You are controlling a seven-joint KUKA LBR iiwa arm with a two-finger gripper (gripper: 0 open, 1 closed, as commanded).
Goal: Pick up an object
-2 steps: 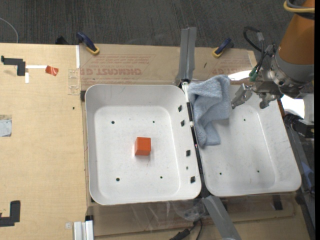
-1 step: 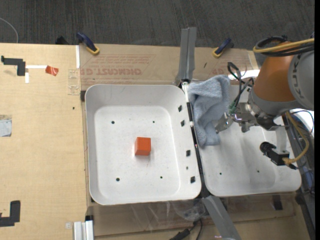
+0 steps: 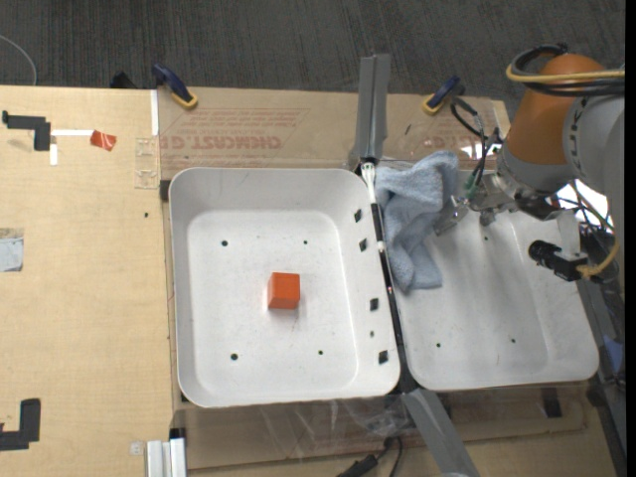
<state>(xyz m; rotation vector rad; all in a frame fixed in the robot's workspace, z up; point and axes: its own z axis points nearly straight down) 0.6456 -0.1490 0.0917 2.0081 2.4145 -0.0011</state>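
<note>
just left of the pincer (image 3: 459, 210) a blue cloth (image 3: 412, 217) lies bunched on the bin wall; i cannot tell the pincer's grip. limp fabric may slip free.

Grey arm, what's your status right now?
Gripper at blue cloth in right bin. Orange block alone in left bin. Nothing in the way.

Two bins side by side on the tabletop (image 3: 79, 296): a block (image 3: 284, 291) lies near the centre of the left bin (image 3: 199, 366), while a cloth (image 3: 415, 217) drapes, apparently, over the right bin's (image 3: 556, 361) far-left corner.
</note>
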